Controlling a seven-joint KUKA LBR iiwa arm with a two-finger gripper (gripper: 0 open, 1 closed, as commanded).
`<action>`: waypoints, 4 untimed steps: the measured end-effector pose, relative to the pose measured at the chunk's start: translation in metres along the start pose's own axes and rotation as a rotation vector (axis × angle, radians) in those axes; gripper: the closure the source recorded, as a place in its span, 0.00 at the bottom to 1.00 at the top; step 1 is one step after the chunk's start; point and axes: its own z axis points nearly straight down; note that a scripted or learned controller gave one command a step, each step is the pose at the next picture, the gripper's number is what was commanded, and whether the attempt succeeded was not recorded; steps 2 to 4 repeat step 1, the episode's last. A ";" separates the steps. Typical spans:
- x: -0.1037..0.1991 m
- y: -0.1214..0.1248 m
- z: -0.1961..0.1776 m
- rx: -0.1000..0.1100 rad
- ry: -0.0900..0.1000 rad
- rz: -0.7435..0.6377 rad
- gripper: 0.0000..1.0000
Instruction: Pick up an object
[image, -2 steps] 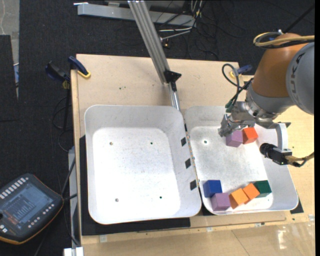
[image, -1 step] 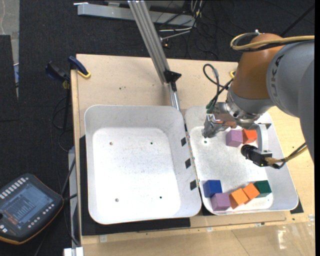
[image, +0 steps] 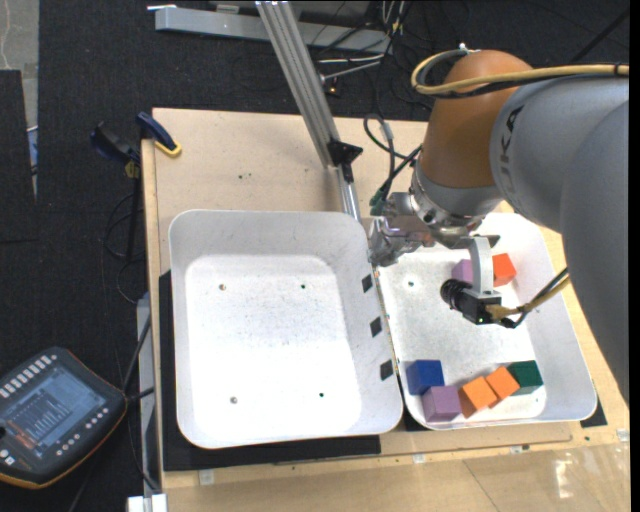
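Right bin: two orange cubes, maybe two purple, one blue, one green; end effector state unclear.

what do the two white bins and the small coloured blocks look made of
The left shallow white bin and right shallow white bin look like thin moulded plastic: rounded corners, matte walls, speckled floors. The blue cube, purple cube, orange cube and green cube look matte and sharp-edged, perhaps painted wood or foam; the view can't settle which.

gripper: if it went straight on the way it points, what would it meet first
The gripper would probably meet the right bin's bare floor at its far-left corner, beside the left bin's rim. Depth is unclear.
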 end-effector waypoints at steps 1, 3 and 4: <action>0.058 0.008 -0.013 0.000 0.000 0.000 1.00; 0.058 0.008 -0.013 0.000 0.000 0.000 1.00; 0.058 0.008 -0.013 0.000 0.000 0.000 1.00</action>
